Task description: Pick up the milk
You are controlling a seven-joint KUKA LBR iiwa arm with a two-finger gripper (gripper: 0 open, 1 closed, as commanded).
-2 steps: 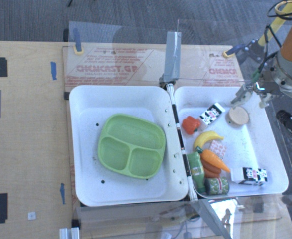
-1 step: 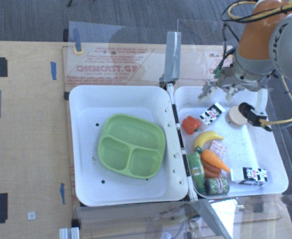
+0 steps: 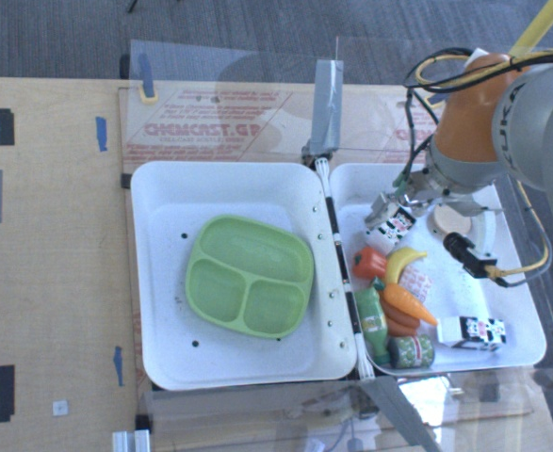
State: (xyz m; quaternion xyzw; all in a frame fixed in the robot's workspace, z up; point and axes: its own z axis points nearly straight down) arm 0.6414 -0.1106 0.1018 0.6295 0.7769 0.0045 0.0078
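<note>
Two white bins sit side by side. The right bin (image 3: 530,342) holds toy food in a pile. The milk carton (image 3: 482,331) lies on its side near the front right corner, long way across, well apart from the gripper (image 3: 396,217). I cannot tell the gripper's state.

Two white bins (image 3: 163,196), one green plate (image 3: 248,276), one milk carton (image 3: 481,331), one banana (image 3: 403,262), one carrot (image 3: 410,302)

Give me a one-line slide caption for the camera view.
Gripper hovers over the right bin above toy food, milk carton lying near its front corner.
</note>
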